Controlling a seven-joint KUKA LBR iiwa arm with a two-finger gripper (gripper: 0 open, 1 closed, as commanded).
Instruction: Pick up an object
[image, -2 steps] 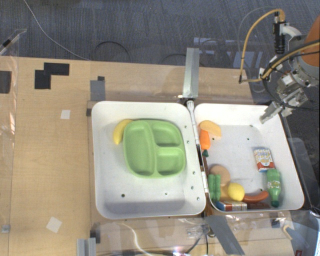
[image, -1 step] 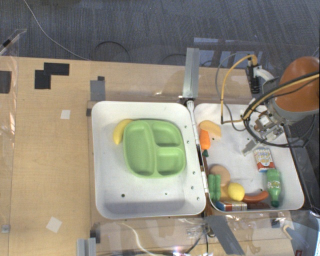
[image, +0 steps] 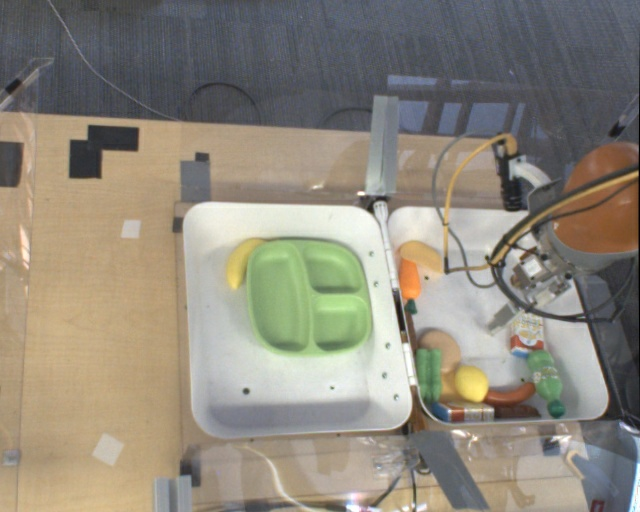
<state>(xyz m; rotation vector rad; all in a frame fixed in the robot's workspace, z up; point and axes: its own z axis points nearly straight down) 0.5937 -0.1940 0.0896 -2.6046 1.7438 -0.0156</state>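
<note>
I hold the gripper (image: 512, 312) over the right bin (image: 470, 300), above its right-hand part; I cannot tell how it is set, since cables and wrist hardware blur it. To do this step well, I choose an isolated target and descend vertically, clear of the bin wall. The nearest candidate is the small red-and-white carton (image: 526, 336), lying just near of the gripper, apart from the green bottle (image: 545, 378). It looks compact, flat-sided and printed, so I judge it gives square faces.
</note>
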